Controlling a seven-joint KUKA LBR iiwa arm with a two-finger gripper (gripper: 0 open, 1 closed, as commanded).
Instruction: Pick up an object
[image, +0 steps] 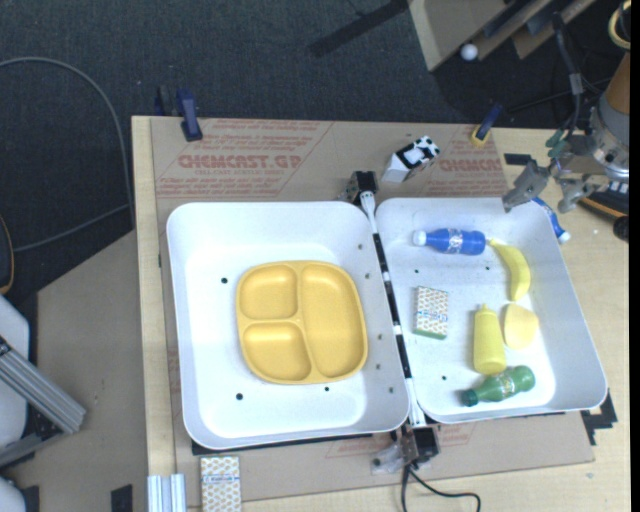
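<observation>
The gripper (545, 190) hovers at the far right corner of the right bin (585, 345), its two fingers spread apart with nothing between them, touching nothing that can be made out. It sits just past the bin's rim, above the bench (150, 260), so the pick looks not yet begun.

Nearest to it lies a blue bottle (450, 240) on its side, and just beside that a banana (514, 270) curving down the bin. Below the banana, a pale yellow piece (521, 325) touches a yellow bottle (488, 340), and a green bottle (500, 385) lies tilted at the near edge. A small patterned sponge (432, 311) rests apart from the rest, nearer the middle divider.

Any of these could be the object; the blue bottle and banana seem the shortest reach. Everything graspable is gathered in the right bin, likely so the arm can pick from one side. The left bin (195, 330) carries a yellow divided plate (300, 322), flat and broad, probably a hard grab for two fingers.
</observation>
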